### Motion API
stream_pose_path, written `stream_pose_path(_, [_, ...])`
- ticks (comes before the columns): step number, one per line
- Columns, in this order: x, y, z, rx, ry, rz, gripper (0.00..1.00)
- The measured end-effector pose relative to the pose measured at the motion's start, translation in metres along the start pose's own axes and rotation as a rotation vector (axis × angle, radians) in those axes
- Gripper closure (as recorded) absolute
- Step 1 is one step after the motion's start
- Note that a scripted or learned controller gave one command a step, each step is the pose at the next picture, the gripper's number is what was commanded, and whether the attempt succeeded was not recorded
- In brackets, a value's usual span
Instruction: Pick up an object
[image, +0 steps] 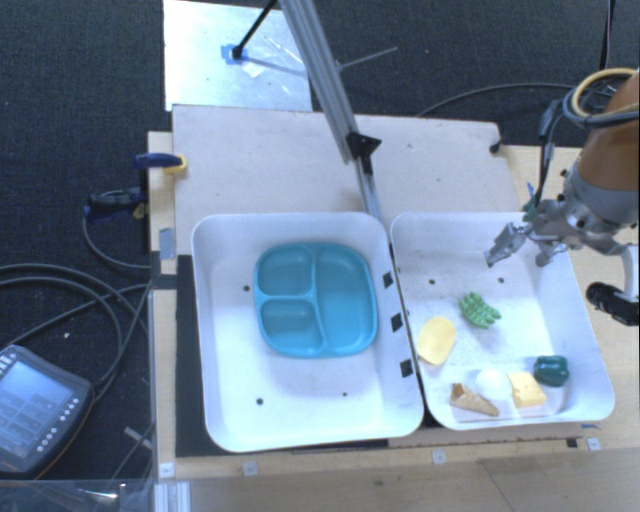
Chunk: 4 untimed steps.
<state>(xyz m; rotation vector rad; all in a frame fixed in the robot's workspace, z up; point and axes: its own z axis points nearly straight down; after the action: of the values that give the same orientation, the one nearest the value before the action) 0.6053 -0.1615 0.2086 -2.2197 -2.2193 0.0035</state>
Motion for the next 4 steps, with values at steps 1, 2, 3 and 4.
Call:
stream_pose_path(1, [-0.003, 0.004, 0.061, 0.001, 0.0, 0.0, 0.0])
stream_pose_path(2, [-0.003, 0.004, 0.114, 0.0, 0.0, 0.0, 0.0])
stream_pose_path(3, [-0.003, 0.005, 0.099, -0.007, 0.0, 0.001, 1.0])
stream_pose_path(4, [-0.012, 0.014, 0.046, -0.011, -0.003, -0.002, 1.0])
